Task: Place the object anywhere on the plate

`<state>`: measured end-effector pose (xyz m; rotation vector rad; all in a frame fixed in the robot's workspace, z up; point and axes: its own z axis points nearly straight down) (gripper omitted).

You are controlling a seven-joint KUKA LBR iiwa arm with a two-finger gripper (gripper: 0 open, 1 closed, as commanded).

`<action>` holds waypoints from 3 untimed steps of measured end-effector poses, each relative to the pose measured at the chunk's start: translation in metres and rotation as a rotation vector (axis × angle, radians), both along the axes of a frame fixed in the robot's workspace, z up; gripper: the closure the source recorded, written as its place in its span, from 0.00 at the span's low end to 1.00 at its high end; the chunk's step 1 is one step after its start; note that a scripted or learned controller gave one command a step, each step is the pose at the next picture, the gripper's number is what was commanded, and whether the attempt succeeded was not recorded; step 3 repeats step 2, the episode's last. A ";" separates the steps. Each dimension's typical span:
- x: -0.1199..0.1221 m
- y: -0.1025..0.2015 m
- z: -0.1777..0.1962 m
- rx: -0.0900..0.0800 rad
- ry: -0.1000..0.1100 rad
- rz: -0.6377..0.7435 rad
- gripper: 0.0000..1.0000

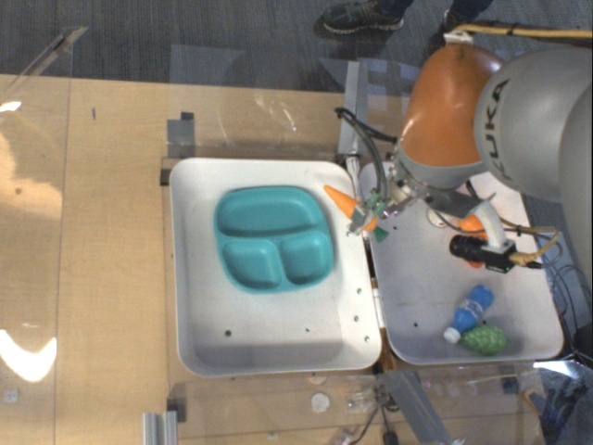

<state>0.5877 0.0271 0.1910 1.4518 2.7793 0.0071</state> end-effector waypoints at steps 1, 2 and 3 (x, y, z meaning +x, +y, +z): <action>-0.004 0.084 -0.005 0.001 0.002 -0.064 1.00; -0.004 0.084 -0.005 0.001 0.001 -0.065 0.00; -0.004 0.084 -0.005 0.001 0.001 -0.065 0.00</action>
